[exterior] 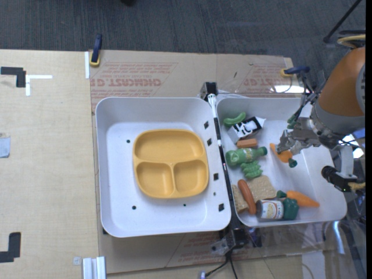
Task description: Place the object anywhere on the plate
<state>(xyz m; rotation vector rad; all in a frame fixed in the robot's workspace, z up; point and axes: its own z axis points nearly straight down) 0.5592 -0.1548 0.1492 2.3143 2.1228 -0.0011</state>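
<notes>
The yellow three-compartment plate (pixel 171 163) lies in the middle of the left bin (pixel 110 173) with nothing on it. My gripper (pixel 288 150) hangs over the right side of the right bin (pixel 331 205), well to the right of the plate. Its fingers are shut on a small orange carrot with a dark green end (pixel 283 154), which juts out below the fingertips at a slant.
The right bin holds several toy foods: a green curved piece (pixel 234 119), a black-and-white card (pixel 250 125), a green bottle (pixel 245 155), a red sausage (pixel 247 195) on a cracker (pixel 263 186), a labelled bottle (pixel 276 209) and a larger carrot (pixel 302 199). The bins' shared wall (pixel 220 156) separates gripper and plate.
</notes>
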